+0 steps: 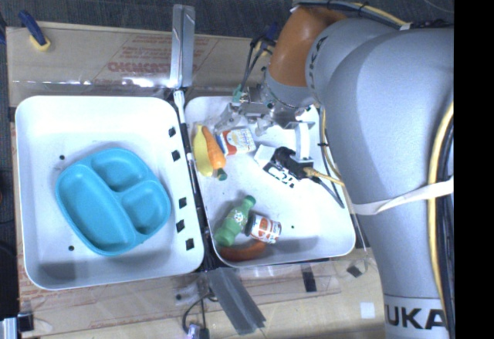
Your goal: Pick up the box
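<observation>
The box (240, 140), a small white carton with red print, lies near the far end of the right bin (324, 241), tilted, just beside an orange carrot-like piece (214, 150) and a yellow banana-like piece (201, 154) to its left. The claw (255, 112) sits directly above and against the box's far edge, reaching down from the arm's orange band (297, 48); whether it is open or closed, or has hold of the box, cannot be told. A black-and-white object (284, 166) lies just right of the box. Nearer the camera lie a green bottle (234, 222), a small red-labelled can (265, 229) and a reddish sausage-like piece (245, 251). The left bin (38, 125) holds a blue divided tray (113, 200).
</observation>
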`<action>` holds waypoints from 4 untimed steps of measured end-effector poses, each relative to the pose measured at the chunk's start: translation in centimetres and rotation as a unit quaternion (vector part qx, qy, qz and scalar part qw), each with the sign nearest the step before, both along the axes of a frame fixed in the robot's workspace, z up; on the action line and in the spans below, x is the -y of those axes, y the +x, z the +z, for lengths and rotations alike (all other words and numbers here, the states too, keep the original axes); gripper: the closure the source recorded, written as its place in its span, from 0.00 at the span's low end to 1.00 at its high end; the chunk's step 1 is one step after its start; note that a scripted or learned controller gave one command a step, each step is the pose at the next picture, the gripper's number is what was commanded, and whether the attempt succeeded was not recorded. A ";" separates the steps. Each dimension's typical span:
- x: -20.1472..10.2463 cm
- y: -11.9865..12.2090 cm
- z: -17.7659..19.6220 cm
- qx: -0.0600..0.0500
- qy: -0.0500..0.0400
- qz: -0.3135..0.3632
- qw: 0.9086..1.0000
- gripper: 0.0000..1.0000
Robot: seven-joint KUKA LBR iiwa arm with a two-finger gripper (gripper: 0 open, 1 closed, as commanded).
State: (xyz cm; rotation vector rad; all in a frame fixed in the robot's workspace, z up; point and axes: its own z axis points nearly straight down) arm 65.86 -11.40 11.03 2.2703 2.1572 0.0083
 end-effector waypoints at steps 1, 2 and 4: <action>0.8 -0.2 -1.8 -0.006 0.002 0.009 1.000 0.00; 0.6 -0.1 -0.8 -0.006 0.002 0.012 1.000 1.00; -1.1 -3.0 9.3 -0.006 0.002 -0.022 1.000 1.00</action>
